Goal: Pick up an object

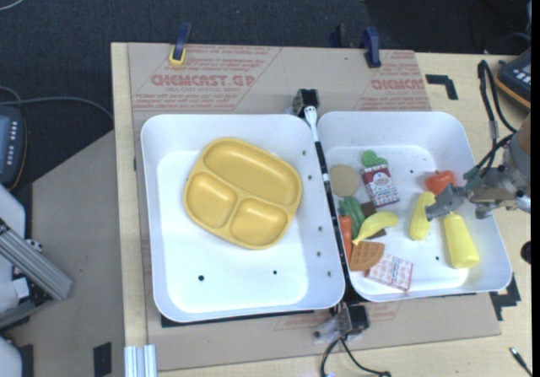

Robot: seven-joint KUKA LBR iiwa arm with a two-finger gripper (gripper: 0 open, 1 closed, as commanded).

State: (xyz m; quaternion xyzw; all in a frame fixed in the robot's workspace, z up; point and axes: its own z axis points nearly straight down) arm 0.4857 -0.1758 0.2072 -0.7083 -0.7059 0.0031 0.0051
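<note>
Tool [445, 202] sits low in the right bin [472, 135], between the orange piece [439, 182] and the yellow cylinder [460, 240], just right of the corn-like piece [419, 215]. Can't tell its state. Left bin [169, 282]: yellow divided plate [243, 191].

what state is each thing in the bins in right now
yellow divided tray: upright, tilted askew in the left bin
yellow bottle: lying flat in the right bin
corn cob: lying flat
banana: lying flat
red carton: lying flat
hand: low over the right bin, holding nothing visible
</note>
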